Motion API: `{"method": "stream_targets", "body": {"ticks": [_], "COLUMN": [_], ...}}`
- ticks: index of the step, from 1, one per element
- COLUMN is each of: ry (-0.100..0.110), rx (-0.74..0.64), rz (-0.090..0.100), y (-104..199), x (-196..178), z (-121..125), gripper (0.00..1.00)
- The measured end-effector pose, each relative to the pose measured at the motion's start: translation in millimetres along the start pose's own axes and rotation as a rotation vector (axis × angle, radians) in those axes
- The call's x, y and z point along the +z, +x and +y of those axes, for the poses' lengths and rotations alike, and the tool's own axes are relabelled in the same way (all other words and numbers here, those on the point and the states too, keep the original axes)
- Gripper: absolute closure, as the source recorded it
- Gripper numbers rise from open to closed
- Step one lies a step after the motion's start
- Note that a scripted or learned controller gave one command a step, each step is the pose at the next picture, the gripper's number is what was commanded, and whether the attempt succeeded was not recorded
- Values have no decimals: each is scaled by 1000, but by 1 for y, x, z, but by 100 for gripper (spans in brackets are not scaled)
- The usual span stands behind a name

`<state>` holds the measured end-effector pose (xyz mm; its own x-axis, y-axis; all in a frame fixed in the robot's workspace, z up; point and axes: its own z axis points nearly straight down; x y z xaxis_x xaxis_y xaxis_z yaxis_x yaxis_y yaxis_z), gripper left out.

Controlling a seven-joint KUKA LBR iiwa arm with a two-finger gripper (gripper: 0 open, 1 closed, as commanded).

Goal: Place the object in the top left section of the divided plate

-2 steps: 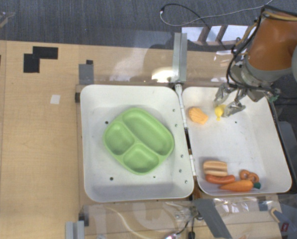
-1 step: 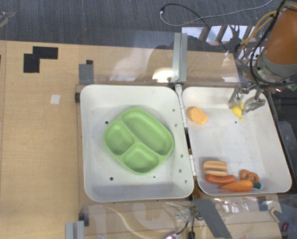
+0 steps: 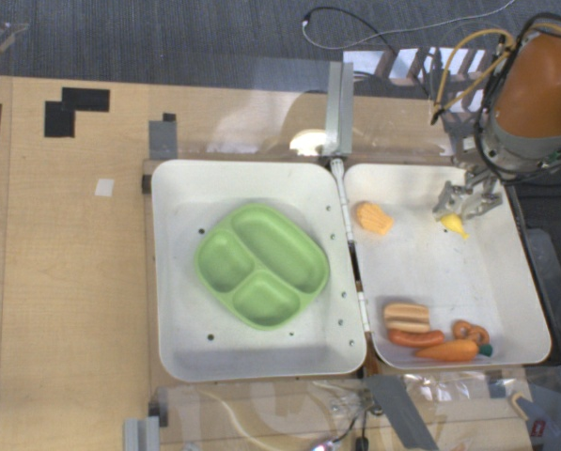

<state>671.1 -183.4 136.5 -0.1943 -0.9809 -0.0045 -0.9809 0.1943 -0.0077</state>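
Note:
A green divided plate (image 3: 261,264) with three sections lies in the left bin (image 3: 181,346), and nothing lies on it. My gripper (image 3: 468,201) hangs over the far right part of the right bin (image 3: 506,280). A small yellow object (image 3: 455,224) sits right at the gripper's lower left tip. Whether the gripper grips it or it rests on the bin floor is unclear from this angle.
In the right bin lie an orange-yellow food piece (image 3: 374,218) near the divider, and at the front a hot dog (image 3: 407,315), a red sausage (image 3: 415,337), a carrot (image 3: 446,350) and a small orange piece (image 3: 470,331). A metal post (image 3: 340,111) stands behind the bins.

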Motion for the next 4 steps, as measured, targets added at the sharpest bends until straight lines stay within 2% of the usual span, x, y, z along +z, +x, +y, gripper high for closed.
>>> {"method": "stream_targets", "body": {"ticks": [1, 2, 3, 4], "ry": [-9, 6, -8, -4], "rx": [-498, -578, -900, -1451], "rz": [-1, 5, 1, 0], "y": [-44, -5, -13, -72], "x": [38, 44, 46, -2], "z": [11, 27, 8, 15], "gripper": [100, 100, 100, 100]}}
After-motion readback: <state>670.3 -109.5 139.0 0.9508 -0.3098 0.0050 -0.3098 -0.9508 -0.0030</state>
